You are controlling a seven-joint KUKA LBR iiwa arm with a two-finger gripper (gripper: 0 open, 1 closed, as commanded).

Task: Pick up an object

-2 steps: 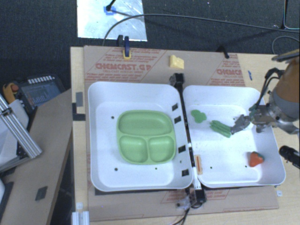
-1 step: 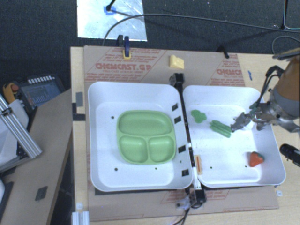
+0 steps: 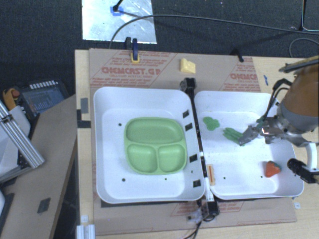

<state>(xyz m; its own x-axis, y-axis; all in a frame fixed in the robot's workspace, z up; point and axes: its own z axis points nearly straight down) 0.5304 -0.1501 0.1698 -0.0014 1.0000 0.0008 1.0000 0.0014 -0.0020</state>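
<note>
**Colleague:** Where are we on the pick?

**Me:** From my screen, not done yet, as far as I can judge. The arm [image 3: 299,101] reaches in from the right over the right bin [image 3: 234,185], and its jaws [image 3: 247,137] are low over the bin floor, right at the end of a long green piece [image 3: 232,134].

**Colleague:** Have the jaws got it?

**Me:** I can't tell. The fingertips are a small grey blur against the white, so I can't say how far apart they stand or whether anything sits between them. The green piece looks to be lying flat on the bin floor, touching or just beside the tips, so I won't call it held.

**Colleague:** What else is there to pick?

**Me:** A small rounded green piece [image 3: 211,123] lies near the long one, toward the divider. A red-orange piece [image 3: 271,169] sits well apart, near the bin's front right corner. The left bin [image 3: 107,133] carries a green divided tray [image 3: 154,145], untouched. A yellow block [image 3: 188,65] rests on the worktop [image 3: 149,68] behind the bins.

**Colleague:** So what's left?

**Me:** My reading: the approach is made, but a firm grip and the lift are both unproven. Nothing is raised off the floor of either bin.
</note>
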